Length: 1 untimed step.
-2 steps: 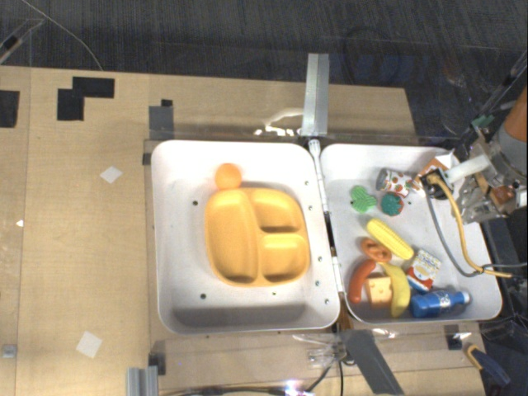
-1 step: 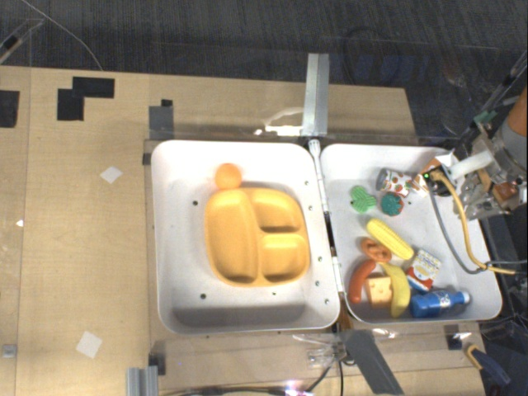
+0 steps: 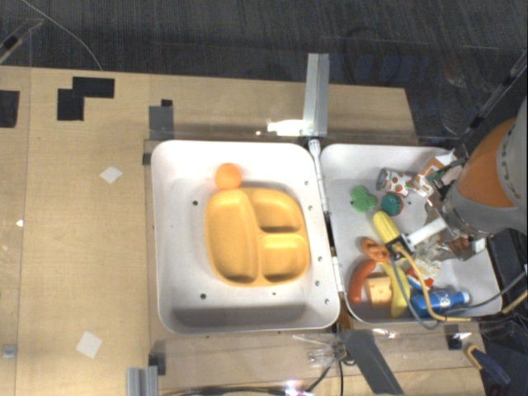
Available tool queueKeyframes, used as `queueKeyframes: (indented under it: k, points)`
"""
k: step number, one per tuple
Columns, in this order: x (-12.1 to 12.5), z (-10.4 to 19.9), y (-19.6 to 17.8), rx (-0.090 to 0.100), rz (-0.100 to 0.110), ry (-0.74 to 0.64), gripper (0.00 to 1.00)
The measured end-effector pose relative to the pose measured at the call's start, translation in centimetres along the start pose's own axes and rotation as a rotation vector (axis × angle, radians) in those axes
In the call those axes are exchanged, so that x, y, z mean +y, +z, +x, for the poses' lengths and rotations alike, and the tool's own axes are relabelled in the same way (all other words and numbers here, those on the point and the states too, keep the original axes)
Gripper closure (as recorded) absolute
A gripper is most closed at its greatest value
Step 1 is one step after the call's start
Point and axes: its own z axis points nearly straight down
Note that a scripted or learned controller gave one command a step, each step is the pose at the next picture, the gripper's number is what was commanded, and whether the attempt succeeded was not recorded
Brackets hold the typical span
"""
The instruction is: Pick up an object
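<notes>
Gripper [image 3: 417, 250] sat low in right bin [image 3: 334, 221] by corn [image 3: 388, 229], finger state unclear; judged it needed centering over corn w/ clearance from neighbors before closing.

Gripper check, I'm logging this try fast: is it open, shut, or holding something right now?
Gripper: cannot be told; it sits low in the right bin among the toys.

Two white bins [image 3: 165, 221], one yellow divided tray [image 3: 252, 238], one orange ball [image 3: 228, 175], one blue bottle [image 3: 437, 301]
</notes>
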Motion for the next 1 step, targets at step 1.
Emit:
queueKeyframes:
  k: [1]
  points:
    - [0.03,0.03,0.08,0.001,-0.002,0.000,0.00]
